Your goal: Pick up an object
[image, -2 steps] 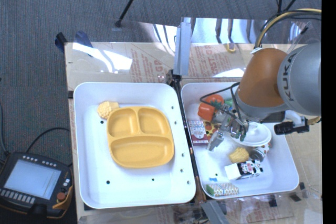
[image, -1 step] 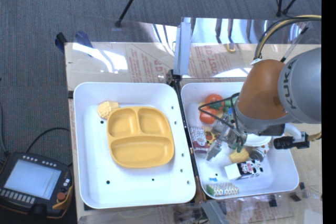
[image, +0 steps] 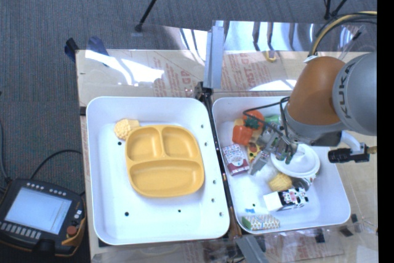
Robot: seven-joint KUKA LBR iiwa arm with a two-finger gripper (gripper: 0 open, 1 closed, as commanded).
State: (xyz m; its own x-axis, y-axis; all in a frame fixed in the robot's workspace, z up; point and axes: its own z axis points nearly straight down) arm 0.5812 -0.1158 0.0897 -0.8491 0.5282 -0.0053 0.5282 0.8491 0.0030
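Note:
My gripper [image: 269, 151] hangs low over the middle of the right bin [image: 335, 206], below the orange band of the arm. Just to its left lies a small red carton [image: 236, 159]. Orange and red toy pieces [image: 246, 130] sit behind it. A white cup [image: 299, 163] lies right beside the gripper, with a yellow toy [image: 280, 181] and a black-and-white carton [image: 284, 199] in front of it. A small striped box [image: 261, 221] rests at the bin's front edge. Nothing is visibly held.
The left bin [image: 104, 194] holds a yellow divided plate [image: 164, 160] and a small yellow corn-like toy [image: 125, 128] at its back left corner. A metal divider [image: 213, 55] stands behind the bins. A teach pendant [image: 38, 212] lies on the floor at lower left.

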